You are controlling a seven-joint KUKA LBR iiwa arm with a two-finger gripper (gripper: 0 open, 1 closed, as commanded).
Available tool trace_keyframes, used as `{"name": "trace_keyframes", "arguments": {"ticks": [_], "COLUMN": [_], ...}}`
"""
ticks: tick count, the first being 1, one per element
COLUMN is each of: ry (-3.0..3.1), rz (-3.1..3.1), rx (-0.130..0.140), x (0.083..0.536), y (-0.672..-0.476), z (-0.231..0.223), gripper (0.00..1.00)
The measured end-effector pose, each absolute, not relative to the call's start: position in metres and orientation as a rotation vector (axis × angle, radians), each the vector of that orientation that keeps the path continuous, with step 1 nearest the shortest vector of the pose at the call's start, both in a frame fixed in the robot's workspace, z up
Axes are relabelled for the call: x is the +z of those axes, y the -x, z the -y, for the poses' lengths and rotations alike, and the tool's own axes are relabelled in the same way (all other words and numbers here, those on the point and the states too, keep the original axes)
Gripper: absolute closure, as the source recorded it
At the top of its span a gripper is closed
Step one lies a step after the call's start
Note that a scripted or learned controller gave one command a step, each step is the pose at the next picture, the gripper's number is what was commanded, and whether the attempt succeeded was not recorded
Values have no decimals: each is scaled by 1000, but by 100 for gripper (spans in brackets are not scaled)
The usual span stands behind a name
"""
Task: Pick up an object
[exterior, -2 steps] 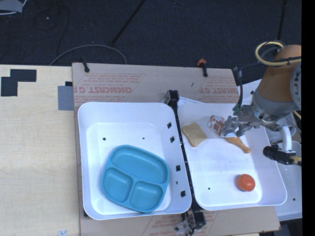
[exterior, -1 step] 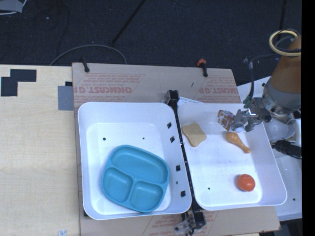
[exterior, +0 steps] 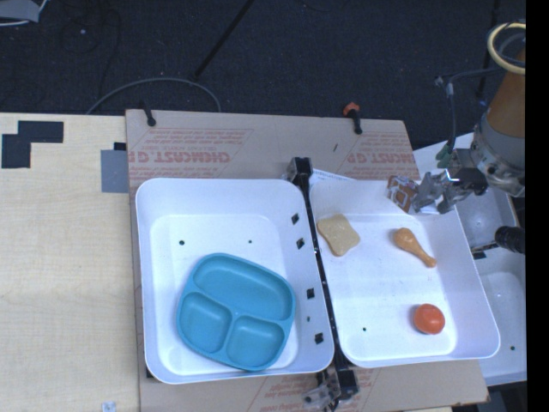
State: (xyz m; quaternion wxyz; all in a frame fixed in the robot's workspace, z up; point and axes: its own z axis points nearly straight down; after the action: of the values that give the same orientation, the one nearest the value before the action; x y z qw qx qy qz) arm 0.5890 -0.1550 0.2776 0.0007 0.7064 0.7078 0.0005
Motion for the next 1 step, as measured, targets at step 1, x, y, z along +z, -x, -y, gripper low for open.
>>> {"name": "trace_keyframes", "arguments": {"ticks": [1], "ry": [-2218], "rz": [-2228], "rx": [-1], "x": [273], "y": [-599], "z": [109], "gripper": [100]}}
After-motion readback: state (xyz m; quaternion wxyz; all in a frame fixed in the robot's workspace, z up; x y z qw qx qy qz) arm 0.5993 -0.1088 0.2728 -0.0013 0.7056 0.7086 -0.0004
